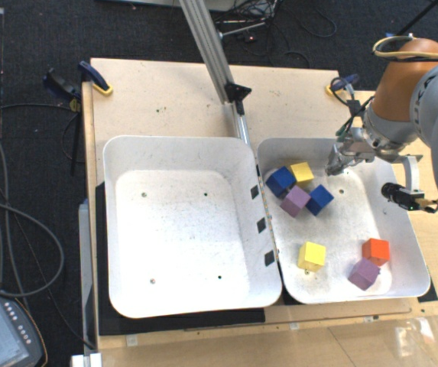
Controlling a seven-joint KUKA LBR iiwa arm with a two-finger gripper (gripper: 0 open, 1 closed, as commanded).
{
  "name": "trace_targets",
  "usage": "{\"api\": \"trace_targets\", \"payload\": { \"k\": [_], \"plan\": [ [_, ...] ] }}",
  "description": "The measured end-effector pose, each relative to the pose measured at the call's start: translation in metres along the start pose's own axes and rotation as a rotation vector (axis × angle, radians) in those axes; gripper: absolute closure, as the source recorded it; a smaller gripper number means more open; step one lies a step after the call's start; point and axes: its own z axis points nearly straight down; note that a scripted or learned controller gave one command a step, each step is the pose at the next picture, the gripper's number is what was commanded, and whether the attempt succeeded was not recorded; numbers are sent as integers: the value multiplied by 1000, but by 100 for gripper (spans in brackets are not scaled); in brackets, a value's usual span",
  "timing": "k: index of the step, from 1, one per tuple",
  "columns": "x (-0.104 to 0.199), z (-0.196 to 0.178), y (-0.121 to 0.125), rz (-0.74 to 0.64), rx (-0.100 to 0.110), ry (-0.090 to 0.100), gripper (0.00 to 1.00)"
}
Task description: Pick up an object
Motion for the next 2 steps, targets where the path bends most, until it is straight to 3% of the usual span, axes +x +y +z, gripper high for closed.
{"api": "trace_targets", "payload": {
  "k": [2],
  "plan": [
    [5,-91,6,1,-4,0,100]
  ]
}}
